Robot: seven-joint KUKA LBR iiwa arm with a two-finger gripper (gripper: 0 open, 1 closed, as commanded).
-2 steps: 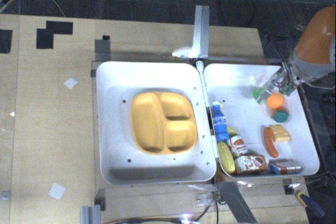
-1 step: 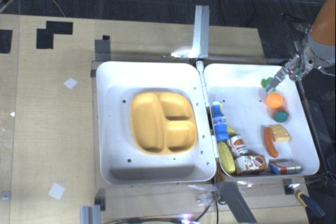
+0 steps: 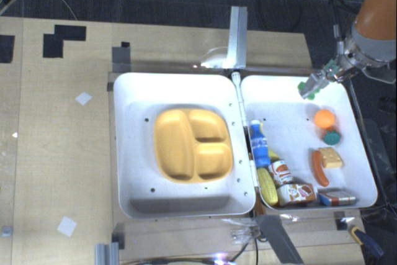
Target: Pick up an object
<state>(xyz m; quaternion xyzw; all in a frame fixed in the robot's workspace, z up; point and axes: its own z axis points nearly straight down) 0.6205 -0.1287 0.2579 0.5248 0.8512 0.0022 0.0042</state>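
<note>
**Arm poised at the upper right with a green piece at its tip**

The grey arm with the orange band entered from the upper right of the frame, and its gripper (image 3: 312,86) hung over the top right corner of the right-hand shallow white bin (image 3: 291,124). A small green object (image 3: 308,89) sat at the tip of the jaws; it looked to be pinched between them, though the view was too small to be sure the grip was firm, and how wide the jaws stood could not be made out.

The remaining candidates lay lower in the same bin, probably where they had been loosely scattered: an orange ball (image 3: 324,118) with a small teal ball (image 3: 332,136) just below it, a toy hot dog (image 3: 320,168) touching a tan block (image 3: 332,158), and, along the left wall, a blue bottle (image 3: 258,146), a yellow corn cob (image 3: 267,187) and a small red-labelled can (image 3: 281,173). A brown packet (image 3: 298,193) and a small blue-and-red tube (image 3: 337,198) rested near the bottom edge.

The left-hand white bin (image 3: 133,133) carried a yellow plastic divided tray (image 3: 191,144) at its centre. Both bins stood on the pale wooden tabletop (image 3: 62,133). Judged from this, the pick seemed under way rather than finished.
</note>
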